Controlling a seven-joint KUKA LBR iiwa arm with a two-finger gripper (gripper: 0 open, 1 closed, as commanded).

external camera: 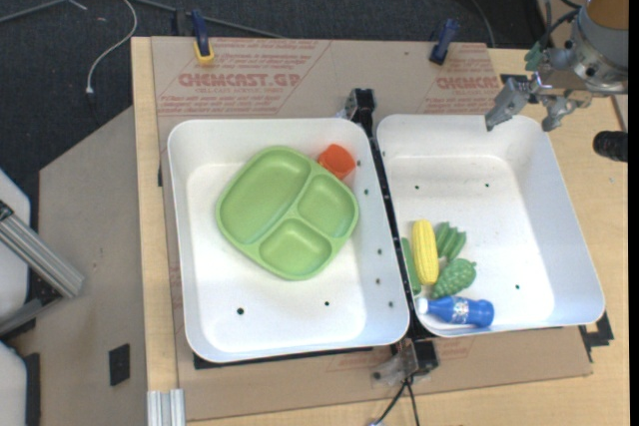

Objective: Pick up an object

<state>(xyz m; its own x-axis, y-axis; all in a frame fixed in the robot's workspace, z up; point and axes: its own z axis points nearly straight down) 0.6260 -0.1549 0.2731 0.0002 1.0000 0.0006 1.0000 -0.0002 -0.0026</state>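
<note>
Where the arm reaches in from the right, its end effector [526,112] hangs above the far right corner of the right bin [519,214], fingers spread wide with nothing between them. Candidate objects lie well apart from it, clustered at the near left corner of that bin: a yellow corn cob [424,250] lying lengthwise, a green leafy toy [454,259] touching its right side, and a blue bottle [461,312] on its side just in front of both. Left bin [200,304]: a green divided plate [288,212] with three compartments rests flat near the middle; an orange object [336,160] sits against the plate's far right edge. Both bins stand side by side on a cardboard-covered surface [260,75], fastened at the far edge by two blue clamps [203,43].
</note>
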